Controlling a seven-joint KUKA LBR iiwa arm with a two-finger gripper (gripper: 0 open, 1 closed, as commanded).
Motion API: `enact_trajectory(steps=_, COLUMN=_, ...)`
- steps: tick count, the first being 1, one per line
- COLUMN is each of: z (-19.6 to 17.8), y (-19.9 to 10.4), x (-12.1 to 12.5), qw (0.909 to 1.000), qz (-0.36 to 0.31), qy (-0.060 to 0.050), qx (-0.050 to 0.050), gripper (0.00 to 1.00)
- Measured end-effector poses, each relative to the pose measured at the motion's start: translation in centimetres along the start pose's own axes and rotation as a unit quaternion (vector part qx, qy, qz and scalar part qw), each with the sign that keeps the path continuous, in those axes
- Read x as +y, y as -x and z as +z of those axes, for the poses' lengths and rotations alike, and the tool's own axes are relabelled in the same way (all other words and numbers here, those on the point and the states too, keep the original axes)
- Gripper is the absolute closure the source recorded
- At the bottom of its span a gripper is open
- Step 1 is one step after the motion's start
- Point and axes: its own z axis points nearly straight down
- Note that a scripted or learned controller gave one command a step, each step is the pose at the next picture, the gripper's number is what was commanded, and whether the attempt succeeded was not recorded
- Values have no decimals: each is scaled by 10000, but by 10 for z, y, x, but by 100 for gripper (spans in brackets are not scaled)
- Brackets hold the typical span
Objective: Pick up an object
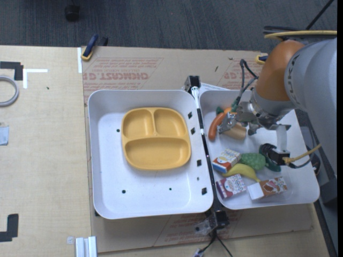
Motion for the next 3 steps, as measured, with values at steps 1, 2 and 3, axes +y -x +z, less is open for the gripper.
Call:
enact_trajectory(steps=1, z=-9, y=0, x=0, qw=10000, qz=-9, qy=-6, qx=-4, gripper=100)
enact_trajectory(steps=2, z=-239, y=-39, x=-3, qw=9893, qz=1462, qy=-2, qx=-6, gripper=100)
enact_trajectory(steps=3, z=-449, y=-29, x=-24, qw=9862, qz=1657, qy=-5, qx=-6, gripper=100)
